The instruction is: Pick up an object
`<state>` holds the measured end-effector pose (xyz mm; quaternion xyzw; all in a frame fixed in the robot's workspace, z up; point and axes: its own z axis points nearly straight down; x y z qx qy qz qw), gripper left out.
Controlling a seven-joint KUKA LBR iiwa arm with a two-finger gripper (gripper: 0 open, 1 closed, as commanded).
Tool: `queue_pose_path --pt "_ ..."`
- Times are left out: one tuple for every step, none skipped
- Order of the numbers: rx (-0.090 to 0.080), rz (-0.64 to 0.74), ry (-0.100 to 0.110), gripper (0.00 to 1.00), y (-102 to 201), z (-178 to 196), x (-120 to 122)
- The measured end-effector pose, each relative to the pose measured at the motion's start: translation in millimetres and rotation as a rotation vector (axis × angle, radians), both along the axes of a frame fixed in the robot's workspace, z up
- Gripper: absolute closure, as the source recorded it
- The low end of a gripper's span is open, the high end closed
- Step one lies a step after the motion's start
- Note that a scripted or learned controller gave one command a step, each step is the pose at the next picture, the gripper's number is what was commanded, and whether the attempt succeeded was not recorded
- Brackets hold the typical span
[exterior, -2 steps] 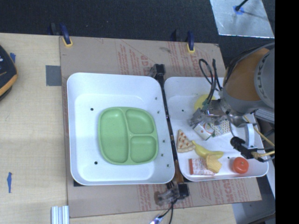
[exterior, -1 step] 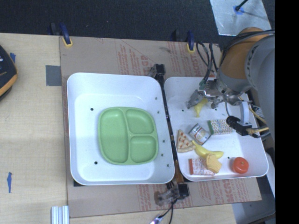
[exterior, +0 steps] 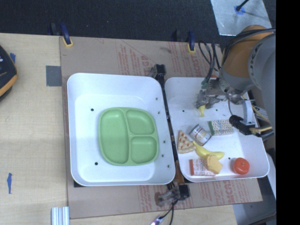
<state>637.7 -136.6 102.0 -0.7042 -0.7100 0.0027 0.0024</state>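
Small yellow item [exterior: 201, 110] under grey two-finger gripper [exterior: 206, 101], approx 11 o'clock in right shallow white bin [exterior: 180, 90]: prob. light, rigid plastic, smooth; take across narrow width; can't tell pincer state, or if held.

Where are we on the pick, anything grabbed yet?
Nothing looks lifted. The gripper is low in the right bin, at a small yellow piece near its back; a grasp isn't confirmable. The can, pizza slice, banana and tomato lie untouched. Grasping and lifting remain.
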Motion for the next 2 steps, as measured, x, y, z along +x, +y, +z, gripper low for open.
queue_pose_path --pt "0.001 -0.003 -0.004 1.00 45.4 27.6 -10.8" --pt "0.001 -0.003 -0.005 1.00 102.8 90.4 -40.2"
